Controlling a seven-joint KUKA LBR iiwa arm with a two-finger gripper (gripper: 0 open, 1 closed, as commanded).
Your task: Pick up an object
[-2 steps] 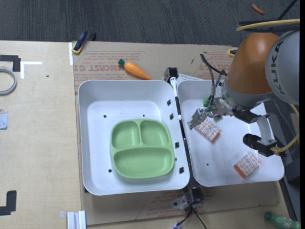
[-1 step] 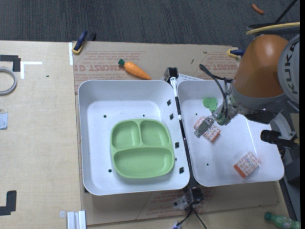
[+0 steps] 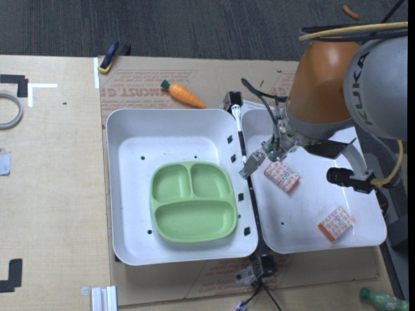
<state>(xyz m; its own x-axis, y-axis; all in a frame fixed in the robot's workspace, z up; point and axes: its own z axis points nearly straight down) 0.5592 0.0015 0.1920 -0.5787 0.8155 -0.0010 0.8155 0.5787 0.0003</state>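
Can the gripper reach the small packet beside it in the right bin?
Probably yes. The gripper hovers just left of the nearer packet in the right bin, and nothing lies between them.

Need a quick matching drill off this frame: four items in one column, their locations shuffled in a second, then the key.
Items
1. green three-compartment plastic plate
2. orange toy carrot with a green top
3. small red-and-white printed packet nearest the gripper
4. second red-and-white printed packet

Places
A. on the brown cardboard behind the bins
B. near corner region of the right white bin
C. in the left white bin
D. right bin, close to the divider, beside the gripper

Pairs: 1-C, 2-A, 3-D, 4-B
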